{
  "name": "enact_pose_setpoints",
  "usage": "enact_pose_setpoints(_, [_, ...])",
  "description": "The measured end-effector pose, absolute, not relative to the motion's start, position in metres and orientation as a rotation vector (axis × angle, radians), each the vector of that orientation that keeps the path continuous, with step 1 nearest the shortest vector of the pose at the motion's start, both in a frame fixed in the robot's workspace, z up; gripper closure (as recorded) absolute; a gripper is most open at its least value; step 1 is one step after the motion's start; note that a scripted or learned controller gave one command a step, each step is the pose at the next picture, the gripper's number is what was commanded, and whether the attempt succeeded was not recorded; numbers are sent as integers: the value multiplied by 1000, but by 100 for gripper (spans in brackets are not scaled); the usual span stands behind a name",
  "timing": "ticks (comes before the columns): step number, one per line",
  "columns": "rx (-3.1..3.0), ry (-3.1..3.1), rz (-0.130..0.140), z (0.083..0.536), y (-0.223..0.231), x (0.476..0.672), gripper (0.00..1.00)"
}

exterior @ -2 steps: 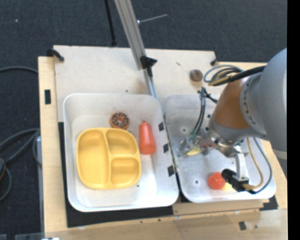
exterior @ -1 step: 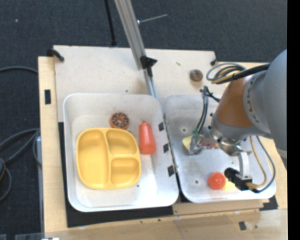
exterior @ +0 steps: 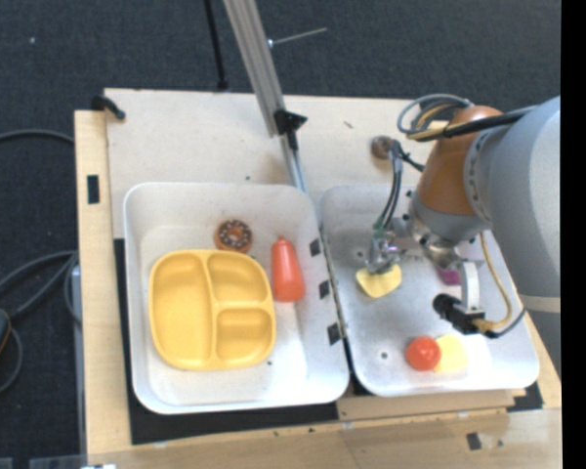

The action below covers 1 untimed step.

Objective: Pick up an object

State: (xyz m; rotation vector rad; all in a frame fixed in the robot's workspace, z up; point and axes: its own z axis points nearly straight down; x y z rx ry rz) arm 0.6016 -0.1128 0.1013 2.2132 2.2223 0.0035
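Camera view: the gripper point(exterior: 382, 259) stands low in the right bin point(exterior: 498, 374), directly over a pale yellow piece point(exterior: 380, 281) and touching its top edge; whether it is released or clenched cannot be told. Nearer the front of that bin lie a red ball point(exterior: 422, 353) and a yellow block point(exterior: 451, 354), touching. The left bin point(exterior: 137, 262) holds a yellow divided tray point(exterior: 212, 310), an orange bottle point(exterior: 287, 270) just beside it and a small doughnut point(exterior: 233, 234). No legible writing.

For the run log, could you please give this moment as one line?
gripper over pale yellow piece | right bin | grasp: cannot tell
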Motion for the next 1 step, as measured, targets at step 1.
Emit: enact_pose_setpoints(1, [2212,2224,0,102,-113,600,0])
